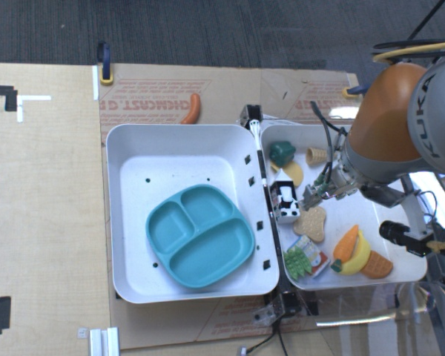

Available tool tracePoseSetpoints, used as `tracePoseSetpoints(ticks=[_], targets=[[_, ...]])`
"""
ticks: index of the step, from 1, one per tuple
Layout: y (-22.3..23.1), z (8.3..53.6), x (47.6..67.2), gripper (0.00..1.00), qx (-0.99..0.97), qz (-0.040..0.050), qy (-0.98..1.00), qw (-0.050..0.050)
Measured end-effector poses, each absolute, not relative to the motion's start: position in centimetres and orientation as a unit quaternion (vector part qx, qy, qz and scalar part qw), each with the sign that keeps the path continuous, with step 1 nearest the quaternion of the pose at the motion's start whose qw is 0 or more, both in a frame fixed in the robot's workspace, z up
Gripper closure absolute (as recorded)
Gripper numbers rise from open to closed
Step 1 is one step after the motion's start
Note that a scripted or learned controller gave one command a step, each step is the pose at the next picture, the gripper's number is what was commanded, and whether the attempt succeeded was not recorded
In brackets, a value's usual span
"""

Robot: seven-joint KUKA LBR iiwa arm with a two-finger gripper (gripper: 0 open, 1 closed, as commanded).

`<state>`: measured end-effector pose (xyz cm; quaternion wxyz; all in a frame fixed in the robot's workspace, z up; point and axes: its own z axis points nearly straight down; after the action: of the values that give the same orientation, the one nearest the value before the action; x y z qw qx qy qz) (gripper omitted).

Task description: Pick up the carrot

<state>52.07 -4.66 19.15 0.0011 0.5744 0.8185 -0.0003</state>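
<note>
Orange carrot [346, 244] lies in right bin [400, 271], near front edge, touching yellow banana [358, 257]; orange wedge [377, 265] just beside. Toast slice [311, 224] to left, green packet [304, 259] below it. Gripper [312, 196] hovers above toast, apart from carrot; jaw state cannot tell. Teal divided plate [201, 234] in left bin [126, 221].

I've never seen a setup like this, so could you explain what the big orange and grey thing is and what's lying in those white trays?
That is a robot arm, filmed by one camera looking down from above. It reaches in from the right, and its claw hangs over the right bin. That bin holds toy food: an orange carrot, which it is meant to pick up, lying against a yellow banana, plus a green pepper and other pieces. The left bin holds a blue divided plate. Nothing sits in the claw.
</note>
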Motion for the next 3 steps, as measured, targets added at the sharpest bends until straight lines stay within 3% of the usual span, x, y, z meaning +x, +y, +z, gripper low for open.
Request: tracePoseSetpoints(ticks=[1,2,3], targets=[[-4.7,19.1,52.1,0.0,0.574,-0.0005,0.819,0.001],[-13.2,12.1,48.7,0.0,0.496,-0.0005,0.868,0.0],[-11.7,9.6,48.1,0.0,0.542,0.0006,0.84,0.004]])
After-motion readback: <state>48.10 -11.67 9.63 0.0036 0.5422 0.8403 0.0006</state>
